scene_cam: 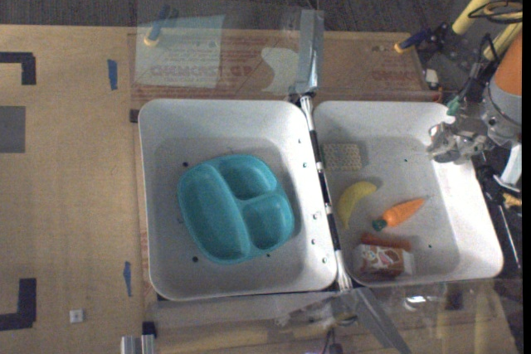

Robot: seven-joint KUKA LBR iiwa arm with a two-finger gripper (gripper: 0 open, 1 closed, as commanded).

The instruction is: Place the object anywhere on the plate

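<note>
Pincer: grey two-finger gripper (452, 143) over the right shallow white bin's (473, 261) upper right edge.
Plate: teal three-compartment plastic plate (236, 207) in the left shallow white bin (158, 137), well apart, left and below.
Banana: yellow toy banana (354, 199), lower left.
Carrot: orange toy carrot (400, 212), below, near.
Packet: red-and-white flat packet (384, 258), farther below.
Waffle: pale square waffle piece (343, 155), left.

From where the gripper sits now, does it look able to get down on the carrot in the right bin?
Probably yes. The gripper hovers over the right bin's upper right edge, and the carrot lies uncovered on the bin floor, apart from the banana and the packet. Nothing stands between them.
</note>
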